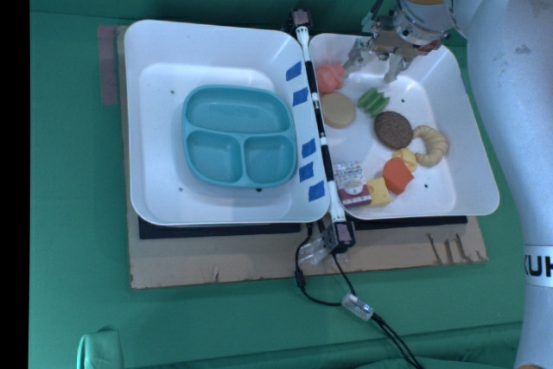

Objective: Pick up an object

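Cabling (346,294) with a small clear connector trails across the green cloth at the bottom of the frame, running up to the lower end of the black-and-white striped divider (315,121) between the two bins. Just right of that divider's lower end, in the right bin (471,186), lies a small red-and-white packet (351,182); its print is too small to read. Beside it sit a yellow block (378,190) and an orange block (397,174), touching. Farther up come a tan twisted ring (430,144), a dark brown round cookie (393,129), a pale tan round cookie (338,110), a green pod-like piece (373,100) and a red-orange piece (328,78) against the divider.

Above these, at the bin's upper edge, hangs the gripper (374,63), fingers spread wide with nothing between them, over bare bin floor near the green piece.

Left of centre, the left bin (155,43) holds a teal three-compartment tray (238,136). Blue tape squares (301,97) mark its right wall. At the right edge, the arm (510,39) bears the letters "KUKA".
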`<state>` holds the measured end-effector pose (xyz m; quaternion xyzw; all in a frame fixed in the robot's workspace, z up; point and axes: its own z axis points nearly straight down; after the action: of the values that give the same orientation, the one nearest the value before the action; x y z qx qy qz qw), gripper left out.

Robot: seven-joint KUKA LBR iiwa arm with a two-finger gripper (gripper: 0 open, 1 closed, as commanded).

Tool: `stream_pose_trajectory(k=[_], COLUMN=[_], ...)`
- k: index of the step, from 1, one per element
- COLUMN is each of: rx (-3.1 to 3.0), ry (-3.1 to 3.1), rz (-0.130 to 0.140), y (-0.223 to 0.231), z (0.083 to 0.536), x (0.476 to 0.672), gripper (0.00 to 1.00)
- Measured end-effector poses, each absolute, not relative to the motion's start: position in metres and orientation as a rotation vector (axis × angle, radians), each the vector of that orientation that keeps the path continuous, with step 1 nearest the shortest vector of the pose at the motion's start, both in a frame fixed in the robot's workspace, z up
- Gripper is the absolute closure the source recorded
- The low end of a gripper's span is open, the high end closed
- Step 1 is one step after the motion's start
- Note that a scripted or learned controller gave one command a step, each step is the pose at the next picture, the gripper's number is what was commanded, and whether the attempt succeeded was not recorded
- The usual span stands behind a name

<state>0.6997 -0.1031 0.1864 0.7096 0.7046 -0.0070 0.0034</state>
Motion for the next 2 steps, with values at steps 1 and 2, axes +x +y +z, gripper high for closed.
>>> stream_pose_trajectory(k=[1, 2], rx=[2.224, 2.224], ry=[2.210, 2.210], rz=[-0.022, -0.022], y=[-0.1023, -0.1017], z=[0.1864, 0.1864], x=[0.6998, 0.6998], gripper=[0.00, 0.00])
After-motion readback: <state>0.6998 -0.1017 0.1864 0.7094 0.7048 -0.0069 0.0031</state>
